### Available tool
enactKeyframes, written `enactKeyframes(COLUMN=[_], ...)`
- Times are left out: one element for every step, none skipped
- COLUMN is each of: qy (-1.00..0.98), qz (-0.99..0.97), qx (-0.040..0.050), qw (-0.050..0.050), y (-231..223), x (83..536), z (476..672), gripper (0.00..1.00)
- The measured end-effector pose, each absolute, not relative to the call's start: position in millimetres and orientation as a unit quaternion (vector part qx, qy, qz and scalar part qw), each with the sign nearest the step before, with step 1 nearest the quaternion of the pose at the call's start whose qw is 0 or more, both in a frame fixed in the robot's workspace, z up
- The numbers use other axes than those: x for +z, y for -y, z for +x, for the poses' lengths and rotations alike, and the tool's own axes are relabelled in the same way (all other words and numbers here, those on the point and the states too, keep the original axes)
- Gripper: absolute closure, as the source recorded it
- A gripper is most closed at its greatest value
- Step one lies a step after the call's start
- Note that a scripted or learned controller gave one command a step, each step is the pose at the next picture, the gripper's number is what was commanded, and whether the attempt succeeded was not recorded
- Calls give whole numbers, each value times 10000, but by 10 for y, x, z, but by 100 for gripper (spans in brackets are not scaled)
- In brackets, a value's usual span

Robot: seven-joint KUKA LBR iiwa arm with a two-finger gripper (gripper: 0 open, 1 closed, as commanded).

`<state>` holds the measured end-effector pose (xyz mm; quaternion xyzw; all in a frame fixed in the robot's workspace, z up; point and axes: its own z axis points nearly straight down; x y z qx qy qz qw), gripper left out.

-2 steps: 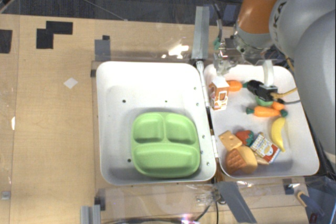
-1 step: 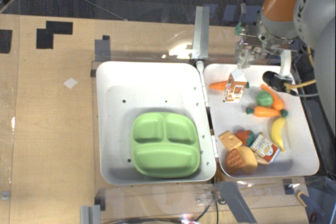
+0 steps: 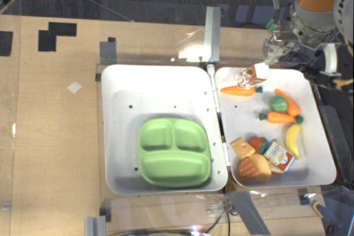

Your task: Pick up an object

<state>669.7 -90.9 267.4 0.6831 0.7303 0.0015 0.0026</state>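
A: Hovering at the far rim of the right bin [image 3: 323, 135], the gripper [image 3: 272, 52] hangs above a small brown-and-white toy [image 3: 251, 77] in that bin's far corner.

B: Clamped on it?

A: Can't say; the tips are too blurred to tell whether they're apart or together, and the toy seems to lie on the floor of the right bin.

B: So which step?

A: My guess: the approach, nothing lifted yet. An orange carrot [image 3: 238, 90] lies touching the toy on the near side.

B: And next?

A: Probably a straight descent onto the toy, clear of the carrot. The green tray [image 3: 174, 152] sits left of the right bin, in the other bin.
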Motion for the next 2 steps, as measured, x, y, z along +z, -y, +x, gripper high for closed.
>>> enactKeyframes(qy=[-7793,-7791], qz=[6267,6269], qx=[9,12], qw=[13,16], y=[508,510], x=[2156,2159], z=[6188,6189], gripper=[100,0])
